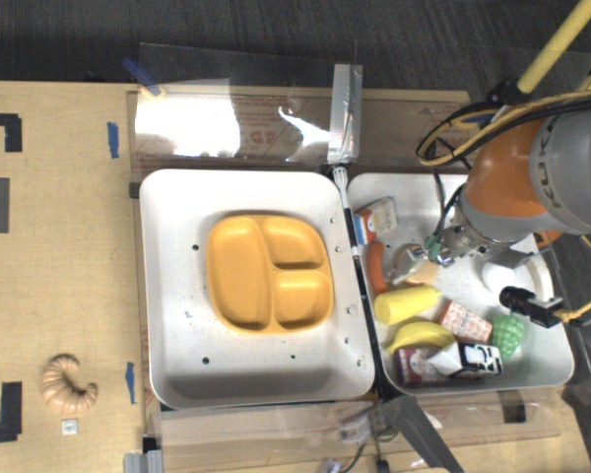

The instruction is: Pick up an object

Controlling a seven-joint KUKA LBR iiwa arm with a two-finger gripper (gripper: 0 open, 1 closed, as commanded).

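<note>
On the tan desk (59, 264) we see a croissant toy (69, 383), then a yellow divided plate (270, 270) in the left bin (167, 264). The gripper (414, 261) hangs over the right bin's (552, 358) clutter beside the banana (407, 304); whether it grips anything we cannot tell.

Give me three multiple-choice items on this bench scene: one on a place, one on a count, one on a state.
1. Where does the yellow divided plate lie?
A. left bin
B. right bin
C. cardboard

2. How many compartments has that plate?
A. two
B. three
C. five

3. How does the croissant-shaped toy stand to the bins?
A. inside one
B. on a rim
C. outside, on the cardboard

Answers:
1 A: it sits in the middle of the left bin.
2 B: one long section and two small ones.
3 C: it lies apart from both bins, on the cardboard.
</note>
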